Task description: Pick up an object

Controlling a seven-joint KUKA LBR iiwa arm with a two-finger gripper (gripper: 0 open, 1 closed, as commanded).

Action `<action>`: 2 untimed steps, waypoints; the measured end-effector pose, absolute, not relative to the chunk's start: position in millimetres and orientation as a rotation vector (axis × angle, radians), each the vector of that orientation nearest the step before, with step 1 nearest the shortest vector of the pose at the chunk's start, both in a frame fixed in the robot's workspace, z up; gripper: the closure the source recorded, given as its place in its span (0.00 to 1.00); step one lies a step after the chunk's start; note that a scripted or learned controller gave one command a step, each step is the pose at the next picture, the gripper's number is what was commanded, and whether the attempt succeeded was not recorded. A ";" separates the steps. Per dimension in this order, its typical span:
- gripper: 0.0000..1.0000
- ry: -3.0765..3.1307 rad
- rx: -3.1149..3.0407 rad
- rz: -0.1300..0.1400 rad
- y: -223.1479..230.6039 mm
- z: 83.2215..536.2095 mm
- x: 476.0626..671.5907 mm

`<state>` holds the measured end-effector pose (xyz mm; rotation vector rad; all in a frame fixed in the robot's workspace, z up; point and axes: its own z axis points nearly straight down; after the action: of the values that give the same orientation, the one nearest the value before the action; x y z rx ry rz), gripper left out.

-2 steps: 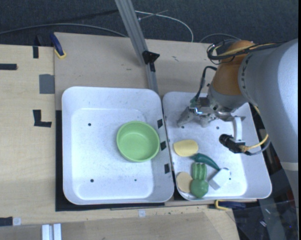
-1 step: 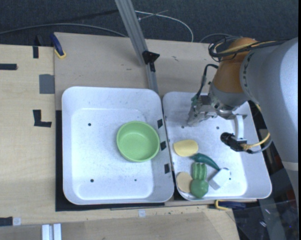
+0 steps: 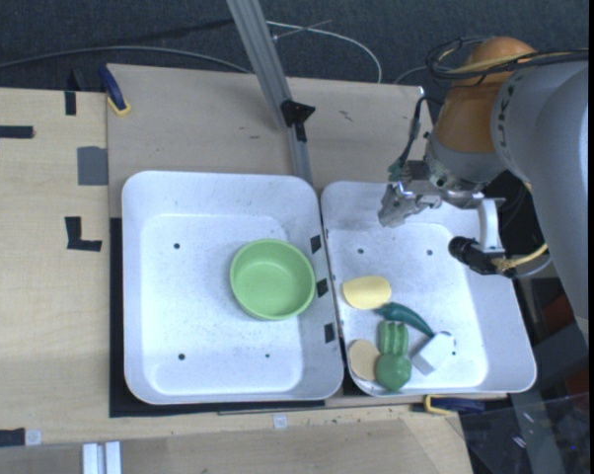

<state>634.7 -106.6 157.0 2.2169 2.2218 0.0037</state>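
My gripper (image 3: 398, 208) hangs over the far left part of the right bin (image 3: 475, 265), with nothing seen between its fingers. Below it in that bin lie a yellow oval piece (image 3: 366, 291), a dark green pepper-like piece (image 3: 408, 316), a green ribbed vegetable (image 3: 393, 339) with a round green piece (image 3: 393, 370) at its near end, a pale yellow round piece (image 3: 361, 355) and a small grey piece (image 3: 424, 361). All these sit well nearer the camera than the gripper. A green bowl (image 3: 271, 279) stands in the left bin (image 3: 169, 265).
A grey metal pole (image 3: 262, 57) slants down to the bins' far edge with a black clamp (image 3: 297, 115). Cables (image 3: 317, 38) run behind the bench. The arm's grey body and orange band (image 3: 480, 97) fill the upper right. Black clips (image 3: 322, 287) mark the divider between bins.
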 end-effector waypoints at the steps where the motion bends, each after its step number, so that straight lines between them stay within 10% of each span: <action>1: 1.00 2.221 2.219 0.002 -111.3 200.6 635.4; 2: 1.00 2.221 2.218 0.003 -111.1 247.9 635.9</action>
<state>635.9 -111.1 247.9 2.2180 2.2210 0.0030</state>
